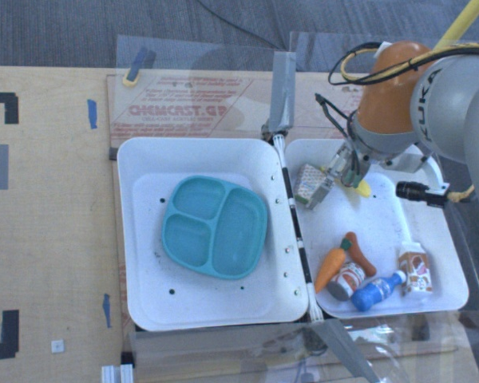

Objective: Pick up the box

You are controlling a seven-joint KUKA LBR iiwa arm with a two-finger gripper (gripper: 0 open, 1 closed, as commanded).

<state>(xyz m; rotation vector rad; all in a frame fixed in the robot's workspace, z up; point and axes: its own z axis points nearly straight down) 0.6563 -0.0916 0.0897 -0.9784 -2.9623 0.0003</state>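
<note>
Right bin (455,294): one box (309,183) by the claw (329,186), whose grip I cannot tell; two carrots (329,266); one bottle (377,292).

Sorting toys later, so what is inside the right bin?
The right bin holds a small box by the gripper, two carrots, a can, a blue bottle, a carton. The arm covers the far corner.

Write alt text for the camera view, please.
The end effector hangs over the upper-left corner of the right bin, close by a small patterned box. Toy carrots, a blue bottle and a carton lie nearer; the left bin holds a teal divided plate.
</note>
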